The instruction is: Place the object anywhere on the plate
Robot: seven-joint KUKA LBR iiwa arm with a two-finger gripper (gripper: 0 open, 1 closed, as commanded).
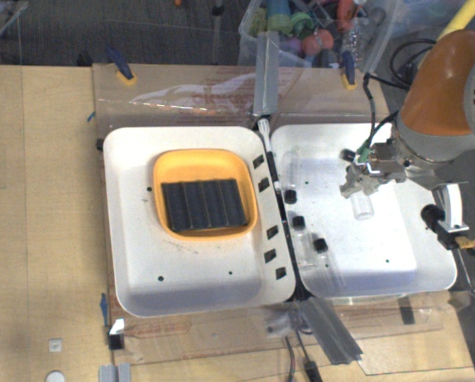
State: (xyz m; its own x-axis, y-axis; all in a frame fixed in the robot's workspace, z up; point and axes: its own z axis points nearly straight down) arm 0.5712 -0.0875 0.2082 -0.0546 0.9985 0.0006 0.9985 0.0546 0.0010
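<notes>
1. I see the gripper [362, 183] over the right bin [396, 261], its jaws closed on a small clear object [363, 205].
2. The yellow plate [204, 163], carrying a black ribbed block [203, 205], sits in the left bin [134, 245], well apart from the gripper.
3. A tub of toys [317, 14] stands behind the bins.
</notes>
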